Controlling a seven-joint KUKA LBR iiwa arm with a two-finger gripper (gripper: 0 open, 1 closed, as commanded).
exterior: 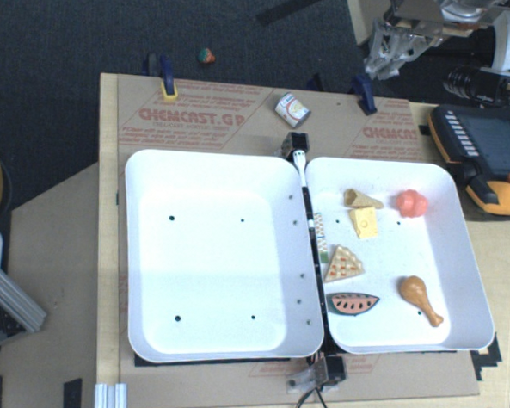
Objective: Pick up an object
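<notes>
Several toy foods lie in the right bin [466, 281]; a drumstick [421, 299] among them; the gripper [386, 60] hovers beyond the bins, holding nothing, its spread unclear; approach pending; next, descend onto one.

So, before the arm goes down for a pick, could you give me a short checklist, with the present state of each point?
1. Objects present in the right bin: ok. A pink ball, a yellow cheese block, a waffle slice, a watermelon slice and a chicken drumstick lie there.
2. Gripper above a target: not ok. It hangs past the far edge of the bench, outside both bins.
3. Jaws ready to close on something: cannot tell, too blurred.
4. Room around a target: ok for the drumstick and the ball, which lie apart from the others; the waffle slice lies near the bin wall.
5. Gripper free of any load: cannot tell.
</notes>
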